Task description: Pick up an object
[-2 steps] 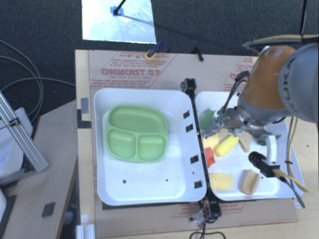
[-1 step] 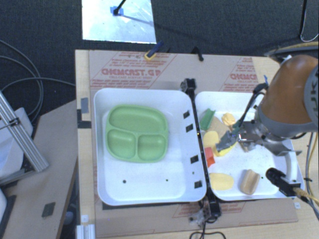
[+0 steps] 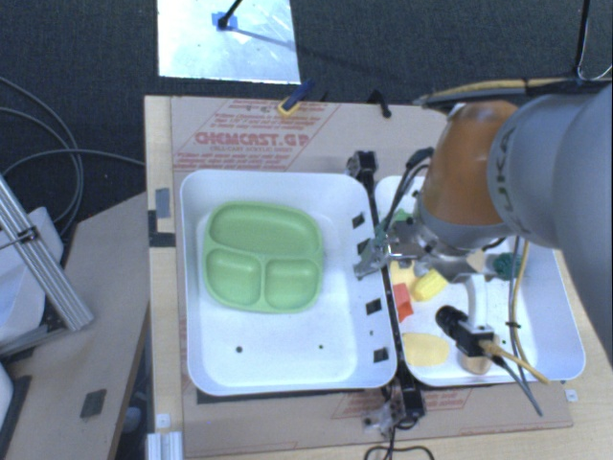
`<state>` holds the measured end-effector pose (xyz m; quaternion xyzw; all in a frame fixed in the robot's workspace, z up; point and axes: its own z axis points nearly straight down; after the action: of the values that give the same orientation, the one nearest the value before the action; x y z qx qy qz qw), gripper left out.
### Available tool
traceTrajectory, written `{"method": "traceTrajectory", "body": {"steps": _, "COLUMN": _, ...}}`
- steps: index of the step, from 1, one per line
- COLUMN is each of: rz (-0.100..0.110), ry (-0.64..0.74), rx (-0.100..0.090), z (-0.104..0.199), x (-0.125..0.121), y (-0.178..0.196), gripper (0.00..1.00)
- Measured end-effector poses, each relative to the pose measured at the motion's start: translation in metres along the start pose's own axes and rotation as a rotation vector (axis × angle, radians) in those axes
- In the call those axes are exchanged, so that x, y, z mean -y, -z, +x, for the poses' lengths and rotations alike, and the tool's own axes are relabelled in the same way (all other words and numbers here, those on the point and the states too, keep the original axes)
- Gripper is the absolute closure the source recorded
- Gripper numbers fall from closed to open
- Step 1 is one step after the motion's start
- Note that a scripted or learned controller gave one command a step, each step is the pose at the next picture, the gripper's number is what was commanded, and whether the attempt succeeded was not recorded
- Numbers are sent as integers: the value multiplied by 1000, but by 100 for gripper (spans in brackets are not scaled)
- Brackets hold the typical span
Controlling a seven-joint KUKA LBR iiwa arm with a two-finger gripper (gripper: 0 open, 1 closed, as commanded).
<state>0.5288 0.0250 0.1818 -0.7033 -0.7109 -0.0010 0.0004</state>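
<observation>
**Arm low over the right bin, nothing lifted yet**

The pick looks unfinished. The gripper [image 3: 424, 260] sits low over the left part of the right bin [image 3: 567, 345], tucked under the arm's [image 3: 536, 171] thick wrist. The wrist hides it, so I cannot tell how far open it is, and nothing can be seen in its hold. Every loose thing appears to lie on the bin floor.

The likely targets are in a cluster just below the gripper. A yellow block [image 3: 428, 284] is nearest, a red block [image 3: 403, 305] lies just beside it against the bin's left wall, and a pale yellow lump [image 3: 426, 350] sits nearer the front rim. A green piece [image 3: 505, 266] lies to the right, partly behind the arm. Closing on 1 of these and raising it is all still to do.

The 3 left pieces crowd each other and the wall, so a clean grasp may be awkward. The left bin [image 3: 287, 357] holds a green tray [image 3: 263, 257], well apart from the arm.
</observation>
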Motion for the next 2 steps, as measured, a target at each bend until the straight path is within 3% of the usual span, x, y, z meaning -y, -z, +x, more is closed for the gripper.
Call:
{"method": "traceTrajectory", "body": {"steps": 1, "rz": -18, "ry": -2, "rx": -2, "z": 22, "x": 41, "y": 231, "gripper": 0}}
{"method": "traceTrajectory", "body": {"steps": 2, "rz": 2, "ry": 1, "rx": 0, "z": 96, "x": 22, "y": 184, "gripper": 0}}
